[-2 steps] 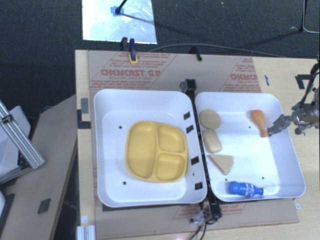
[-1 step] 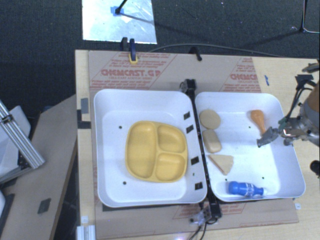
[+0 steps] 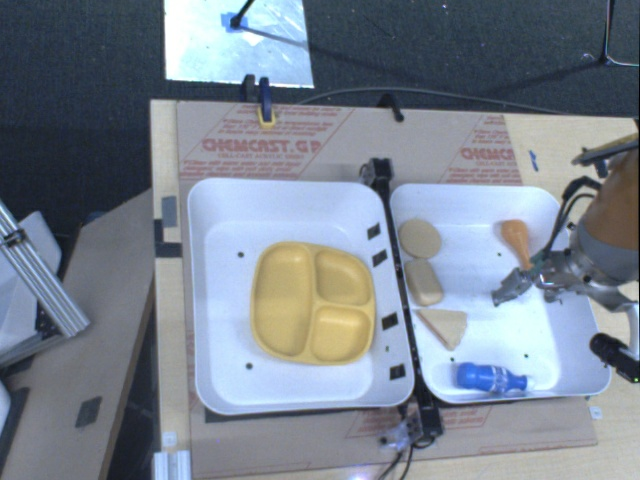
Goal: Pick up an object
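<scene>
Dark carpet surrounds a wooden bench (image 3: 165,388) topped with printed cardboard; a shiny metal sheet (image 3: 238,28) lies on the floor behind it.

Camera view, items:
- Left bin (image 3: 220,218): holds a yellow divided plate (image 3: 312,301), centred.
- Right bin (image 3: 470,208): a round tan piece (image 3: 420,238) near the divider, a tan block (image 3: 425,282) just below it, a pale wedge (image 3: 445,326) below that, a blue bottle (image 3: 490,378) lying near the front wall, an orange-handled piece (image 3: 516,238) towards the back right.
- Arm: enters from the right, wrist low over the right bin's right side.
- End effector (image 3: 508,290): dark fingers point left, just below the orange-handled piece, nothing visibly between them; whether apart or together cannot be told.
</scene>
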`<state>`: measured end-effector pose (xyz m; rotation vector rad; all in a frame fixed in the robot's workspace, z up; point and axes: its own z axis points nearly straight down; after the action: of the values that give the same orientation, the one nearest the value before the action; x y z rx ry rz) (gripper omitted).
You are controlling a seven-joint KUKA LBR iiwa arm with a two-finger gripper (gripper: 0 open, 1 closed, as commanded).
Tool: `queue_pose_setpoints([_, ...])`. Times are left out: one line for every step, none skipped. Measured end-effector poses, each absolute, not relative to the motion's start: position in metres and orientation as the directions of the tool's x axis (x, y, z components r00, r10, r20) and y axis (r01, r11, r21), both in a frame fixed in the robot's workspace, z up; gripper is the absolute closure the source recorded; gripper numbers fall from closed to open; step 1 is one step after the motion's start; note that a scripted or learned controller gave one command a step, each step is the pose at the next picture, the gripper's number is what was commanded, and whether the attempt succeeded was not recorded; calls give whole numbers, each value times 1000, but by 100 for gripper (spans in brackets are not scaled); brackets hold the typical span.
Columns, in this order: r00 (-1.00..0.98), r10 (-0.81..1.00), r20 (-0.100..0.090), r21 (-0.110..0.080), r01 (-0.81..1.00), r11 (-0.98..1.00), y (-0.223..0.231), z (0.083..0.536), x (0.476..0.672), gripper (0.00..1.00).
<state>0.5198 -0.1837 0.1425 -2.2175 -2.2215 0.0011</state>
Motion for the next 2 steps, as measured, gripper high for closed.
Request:
queue_pose_setpoints([-1, 1000, 1, -2, 1000, 1, -183, 90, 520, 0])
queue_pose_setpoints([-2, 1000, -1, 4, 1000, 2, -184, 104, 521, 100])
